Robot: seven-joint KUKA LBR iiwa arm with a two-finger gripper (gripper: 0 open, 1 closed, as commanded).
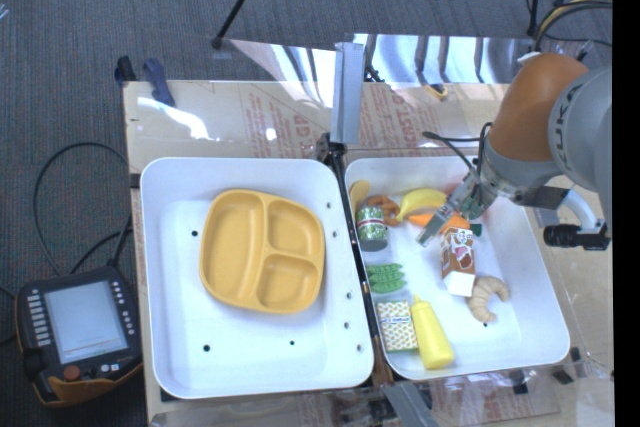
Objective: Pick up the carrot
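I cannot tell how the fingers (437, 228) stand. They hover beside the carrot (428, 218) in the right bin (535, 300). I fear they grab the banana (421, 202) or box (457, 253) touching it.

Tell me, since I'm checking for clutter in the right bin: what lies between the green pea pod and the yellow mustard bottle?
In the camera view, a small patterned packet sits between the pea pod and the mustard bottle, right beside the bottle.

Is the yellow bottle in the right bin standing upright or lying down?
Lying down: the yellow bottle rests lengthwise on the right bin's floor.
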